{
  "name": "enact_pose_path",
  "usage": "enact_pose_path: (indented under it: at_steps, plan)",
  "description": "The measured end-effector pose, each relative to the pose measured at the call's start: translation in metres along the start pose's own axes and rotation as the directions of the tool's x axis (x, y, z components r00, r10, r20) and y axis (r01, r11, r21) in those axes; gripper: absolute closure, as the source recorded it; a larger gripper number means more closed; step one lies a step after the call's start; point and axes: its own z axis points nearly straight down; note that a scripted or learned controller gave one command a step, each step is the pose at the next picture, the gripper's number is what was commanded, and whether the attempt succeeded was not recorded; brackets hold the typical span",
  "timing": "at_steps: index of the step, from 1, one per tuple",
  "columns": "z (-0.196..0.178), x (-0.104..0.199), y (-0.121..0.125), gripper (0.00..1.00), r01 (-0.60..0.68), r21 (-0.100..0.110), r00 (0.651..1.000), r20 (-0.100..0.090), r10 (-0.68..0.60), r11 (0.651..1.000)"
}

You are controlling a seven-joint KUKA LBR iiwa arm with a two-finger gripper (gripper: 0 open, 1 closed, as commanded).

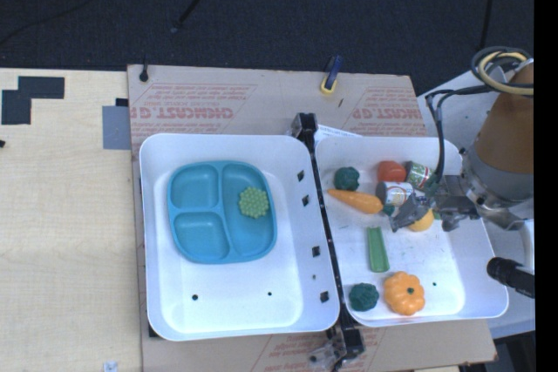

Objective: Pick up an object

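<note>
Camera view is looking down on the bench (pixel 70 213) w/ two white bins side by side. Taking the right bin (pixel 475 296) as landmark: the end effector (pixel 408 205) is hanging over its middle, upper part, w/ the grey arm (pixel 506 144) coming in from the bin's right side. Whether it is released or clenched, can't tell; metal parts are blurring together there.

Objs lying inside the right bin: an orange carrot (pixel 355 201) in the upper-left area, just beside the end effector; a dark green broccoli-like piece (pixel 346 179) sitting just above the carrot; a red item (pixel 391 172) near the top, close by the end effector; something yellow (pixel 423 221) showing partly under the end effector. A green stick-shaped veg (pixel 377 249) is lying near the bin's centre, below the end effector. An orange pumpkin (pixel 404 293) is sitting at the bottom edge, w/ another dark green piece (pixel 364 297) just beside it toward the bin's bottom-left corner.

Left of the right bin, the left bin (pixel 174 309) is holding a blue divided plate (pixel 200 231), w/ a green round cluster (pixel 254 203) resting in one of its compartments.
</note>
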Motion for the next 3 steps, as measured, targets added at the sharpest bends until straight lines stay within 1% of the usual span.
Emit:
enact_pose_path:
  at_steps: [1, 2, 3]
  plan:
    - [-0.006, 0.0, 0.002, 0.0, 0.002, -0.013, 1.0, 0.002, -0.002, 1.0]
    - [0.043, 0.005, 0.01, 0.0, 0.003, -0.007, 1.0, 0.0, -0.003, 1.0]
    - [0.107, 0.005, 0.01, 0.0, 0.002, -0.006, 1.0, 0.0, -0.002, 1.0]
